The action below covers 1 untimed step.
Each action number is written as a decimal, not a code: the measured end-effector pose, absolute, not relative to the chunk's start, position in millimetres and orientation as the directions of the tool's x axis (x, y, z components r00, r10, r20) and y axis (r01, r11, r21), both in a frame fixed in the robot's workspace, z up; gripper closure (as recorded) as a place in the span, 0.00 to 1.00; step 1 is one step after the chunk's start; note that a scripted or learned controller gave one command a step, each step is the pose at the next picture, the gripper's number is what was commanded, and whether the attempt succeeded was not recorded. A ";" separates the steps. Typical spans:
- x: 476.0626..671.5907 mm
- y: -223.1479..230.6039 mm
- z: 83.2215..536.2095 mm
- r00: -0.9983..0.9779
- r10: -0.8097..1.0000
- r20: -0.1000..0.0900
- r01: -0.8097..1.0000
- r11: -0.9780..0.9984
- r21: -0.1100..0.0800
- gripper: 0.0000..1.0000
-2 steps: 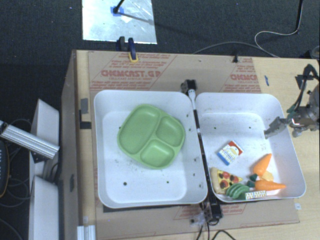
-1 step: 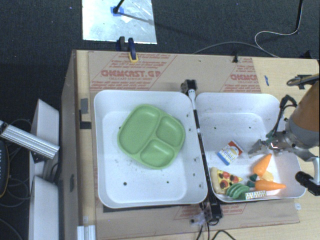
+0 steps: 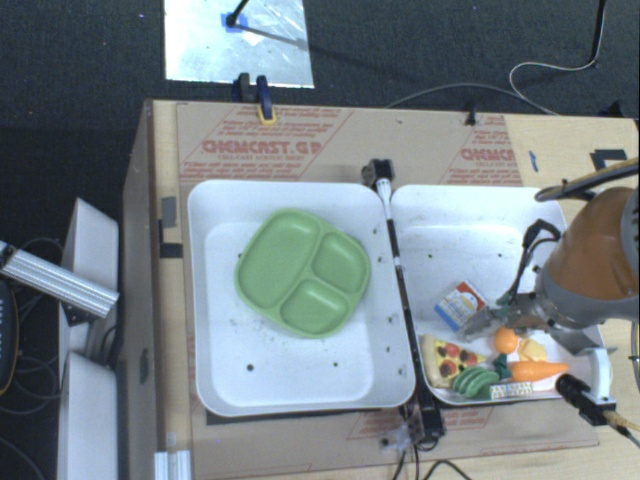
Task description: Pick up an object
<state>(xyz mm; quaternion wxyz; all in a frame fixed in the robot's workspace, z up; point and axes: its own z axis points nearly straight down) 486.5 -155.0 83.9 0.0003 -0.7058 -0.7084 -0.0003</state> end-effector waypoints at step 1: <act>487.9 -155.8 94.9 -0.003 1.000 -0.001 1.000 0.003 0.004 1.00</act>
